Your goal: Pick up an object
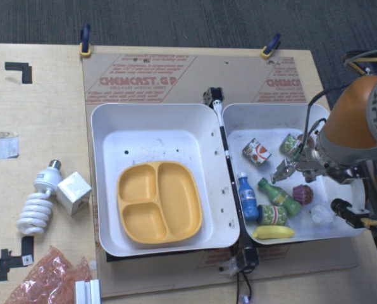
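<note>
The right bin [239, 116] holds several small objects. A red and white can [257, 151] lies near its back left, with a green packet [290, 144] beside it. Along the left wall lies a blue bottle [247, 196]. A green bottle [279, 194], a purple object [303, 194], a green can [274, 215] and a yellow banana [274, 232] sit toward the front. My gripper [293, 174] hangs open just above the green bottle and the purple object, with nothing between its fingers.
The left bin [106, 132] holds a yellow divided plate [159, 201]. A clear plastic item [319, 216] lies at the right bin's front right. Outside the bins, at the left, lie a spiral light bulb [39, 199], a white cube [74, 192] and a red mesh bag [49, 277].
</note>
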Controlling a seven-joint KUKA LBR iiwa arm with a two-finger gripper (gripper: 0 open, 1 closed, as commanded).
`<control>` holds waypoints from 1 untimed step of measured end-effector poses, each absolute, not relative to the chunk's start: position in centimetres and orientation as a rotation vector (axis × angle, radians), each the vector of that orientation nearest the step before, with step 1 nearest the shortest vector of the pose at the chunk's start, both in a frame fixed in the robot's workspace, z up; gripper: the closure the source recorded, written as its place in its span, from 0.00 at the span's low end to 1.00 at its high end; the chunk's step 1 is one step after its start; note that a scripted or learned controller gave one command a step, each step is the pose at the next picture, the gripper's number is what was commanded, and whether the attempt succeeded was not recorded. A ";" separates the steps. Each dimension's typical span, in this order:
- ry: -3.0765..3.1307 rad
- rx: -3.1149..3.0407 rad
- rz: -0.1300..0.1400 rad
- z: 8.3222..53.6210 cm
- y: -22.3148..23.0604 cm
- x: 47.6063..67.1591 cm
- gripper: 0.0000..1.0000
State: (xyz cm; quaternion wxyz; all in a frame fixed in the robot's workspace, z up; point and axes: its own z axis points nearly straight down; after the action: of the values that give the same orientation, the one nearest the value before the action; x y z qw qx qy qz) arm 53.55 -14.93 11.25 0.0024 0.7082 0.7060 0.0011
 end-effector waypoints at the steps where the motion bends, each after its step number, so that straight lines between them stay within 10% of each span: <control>1: 2.220 2.223 0.000 9.2 -13.7 49.1 0.00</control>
State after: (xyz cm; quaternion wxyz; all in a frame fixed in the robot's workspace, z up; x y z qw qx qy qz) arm 49.10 -13.66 9.23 0.0002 0.7076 0.7066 0.0001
